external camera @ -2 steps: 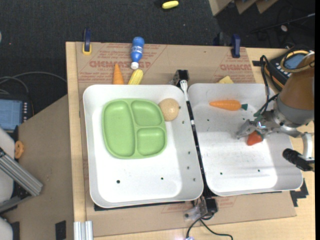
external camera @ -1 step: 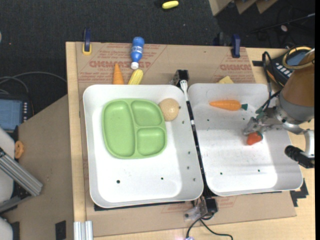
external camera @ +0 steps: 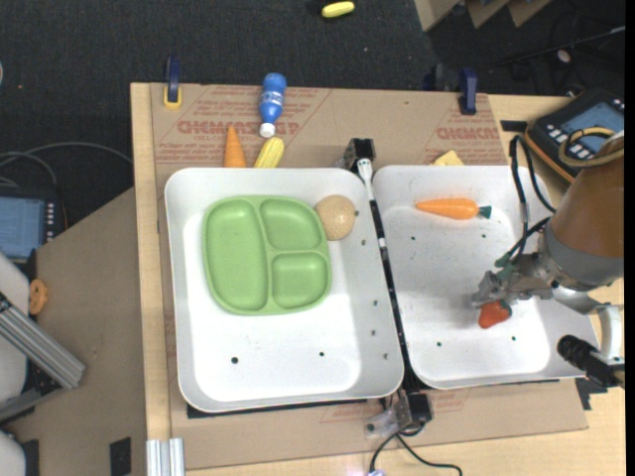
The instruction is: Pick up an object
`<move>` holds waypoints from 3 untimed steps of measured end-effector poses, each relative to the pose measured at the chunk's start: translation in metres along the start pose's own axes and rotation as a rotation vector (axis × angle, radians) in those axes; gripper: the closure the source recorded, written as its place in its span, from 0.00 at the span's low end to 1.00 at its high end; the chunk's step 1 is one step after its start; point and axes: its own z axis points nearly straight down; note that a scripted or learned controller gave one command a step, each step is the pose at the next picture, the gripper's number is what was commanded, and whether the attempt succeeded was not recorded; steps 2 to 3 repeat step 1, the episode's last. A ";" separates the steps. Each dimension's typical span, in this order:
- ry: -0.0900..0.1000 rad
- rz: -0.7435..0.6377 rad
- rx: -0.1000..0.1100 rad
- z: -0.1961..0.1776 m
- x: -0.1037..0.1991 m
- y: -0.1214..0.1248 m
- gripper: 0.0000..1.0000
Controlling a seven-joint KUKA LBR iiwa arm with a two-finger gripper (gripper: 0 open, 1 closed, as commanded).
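Observation:
In the right bin (external camera: 437,350) a small red object (external camera: 493,315) lies near the right side. My gripper (external camera: 503,292) is low over it, touching or just above its top edge. An orange carrot with a green end (external camera: 451,207) lies near the bin's back wall, well apart from the gripper. In the left bin (external camera: 268,360) stand a green divided plate (external camera: 266,253) and a tan round object (external camera: 336,215) at the plate's back right corner. The grey arm with its orange band (external camera: 595,216) comes in from the right.
Behind the left bin on the bench lie a blue and white bottle (external camera: 271,102), an orange cone (external camera: 233,149) and a yellow piece (external camera: 269,153). A yellow slice (external camera: 448,159) sits behind the right bin. A black clip (external camera: 359,153) and cables (external camera: 521,181) lie near the bins.

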 end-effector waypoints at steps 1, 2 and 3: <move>-0.003 -0.009 -0.012 -0.074 0.100 -0.009 1.00; -0.003 -0.009 -0.012 -0.074 0.100 -0.009 1.00; -0.003 -0.009 -0.012 -0.074 0.100 -0.009 1.00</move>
